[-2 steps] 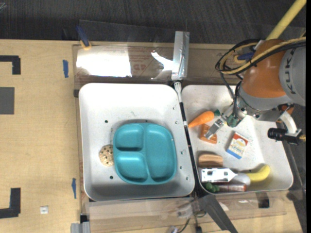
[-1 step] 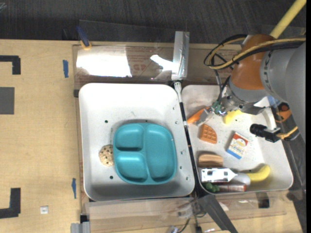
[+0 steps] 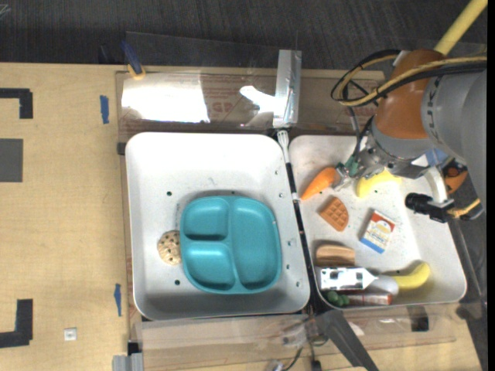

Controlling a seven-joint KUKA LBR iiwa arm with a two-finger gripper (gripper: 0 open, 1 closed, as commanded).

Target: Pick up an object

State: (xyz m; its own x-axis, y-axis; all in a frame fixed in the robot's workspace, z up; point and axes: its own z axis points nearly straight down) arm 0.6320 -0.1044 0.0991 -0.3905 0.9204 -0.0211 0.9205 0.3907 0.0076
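Two shallow white plastic bins sit side by side on my tan wooden counter (image 3: 62, 230). Starting at the left, the left bin (image 3: 201, 157) carries a teal plastic plate with three compartments (image 3: 230, 243), lying flat in the near half, and a small round speckled cookie (image 3: 168, 246) rests just beside the plate's left edge, touching it or nearly so. Across the divider, the right bin (image 3: 445, 273) holds the clutter I am reaching into. An orange toy carrot (image 3: 319, 183) lies tilted near the bin's far left corner, and below it is a square orange waffle-patterned cracker (image 3: 335, 213). Nearer the front lies a brown bread-roll shape (image 3: 335, 253), and under that a dark bottle-like item with a red and white label (image 3: 352, 280) lies on its side along the front wall. A small blue, white and red carton (image 3: 377, 232) lies flat in the middle, and a yellow toy banana (image 3: 414, 277) curves near the front right. My claw (image 3: 360, 165) is down in the far part of this bin, between the carrot's thick end and a yellow rounded piece (image 3: 377, 182), very close to both; whether it is wide or narrow I cannot tell, nor whether anything sits within it.
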